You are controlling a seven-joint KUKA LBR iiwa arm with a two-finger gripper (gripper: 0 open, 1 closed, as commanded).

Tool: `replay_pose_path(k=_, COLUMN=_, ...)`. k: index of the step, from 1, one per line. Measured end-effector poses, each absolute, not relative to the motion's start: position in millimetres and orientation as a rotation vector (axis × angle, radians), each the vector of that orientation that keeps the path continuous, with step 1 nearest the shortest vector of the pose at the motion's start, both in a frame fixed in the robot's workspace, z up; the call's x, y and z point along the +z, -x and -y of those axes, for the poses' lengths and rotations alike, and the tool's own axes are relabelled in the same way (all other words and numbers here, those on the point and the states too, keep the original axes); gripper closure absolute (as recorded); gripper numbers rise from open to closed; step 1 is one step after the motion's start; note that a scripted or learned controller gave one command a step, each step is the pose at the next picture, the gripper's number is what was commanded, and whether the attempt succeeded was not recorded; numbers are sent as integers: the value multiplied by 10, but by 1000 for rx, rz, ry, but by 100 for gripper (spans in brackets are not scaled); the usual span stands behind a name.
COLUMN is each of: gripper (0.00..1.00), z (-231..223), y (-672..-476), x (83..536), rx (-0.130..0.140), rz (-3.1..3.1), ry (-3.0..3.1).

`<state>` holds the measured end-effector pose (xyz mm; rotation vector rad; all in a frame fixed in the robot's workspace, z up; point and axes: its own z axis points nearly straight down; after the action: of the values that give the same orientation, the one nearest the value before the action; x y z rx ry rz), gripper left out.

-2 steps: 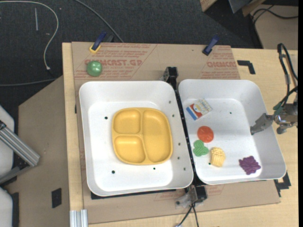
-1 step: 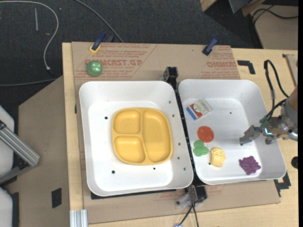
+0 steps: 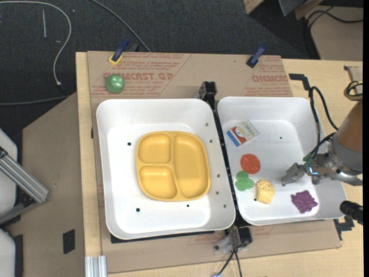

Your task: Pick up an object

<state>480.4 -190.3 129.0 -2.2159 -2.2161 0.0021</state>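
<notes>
The right bin (image 3: 271, 111) holds several small objects. A red round piece (image 3: 249, 164) lies near its left wall, with a green piece (image 3: 244, 182) just below it and a yellow corn-like piece (image 3: 264, 191) to the right of that. Purple grapes (image 3: 304, 201) lie near the front right corner. A white, red and blue packet (image 3: 242, 133) lies further back. My gripper (image 3: 292, 175) hangs low over the bin's right half, above and left of the grapes and right of the corn. Nothing is seen held in it.
The left bin (image 3: 115, 126) holds a yellow divided plate (image 3: 173, 165). A green ball (image 3: 115, 83) sits on the cardboard behind the left bin. Blue clamps (image 3: 120, 51) (image 3: 256, 55) grip the board's back edge. A black cable (image 3: 316, 105) runs along the right bin's right wall.
</notes>
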Motion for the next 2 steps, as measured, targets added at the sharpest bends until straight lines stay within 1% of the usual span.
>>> replay_pose_path(k=1, gripper=0, z=1896, y=-4801, x=828, rx=1, rz=2217, ry=2219)
replay_pose_path(k=2, gripper=100, z=1898, y=-4814, x=957, rx=-3, rz=2220, ry=2222)
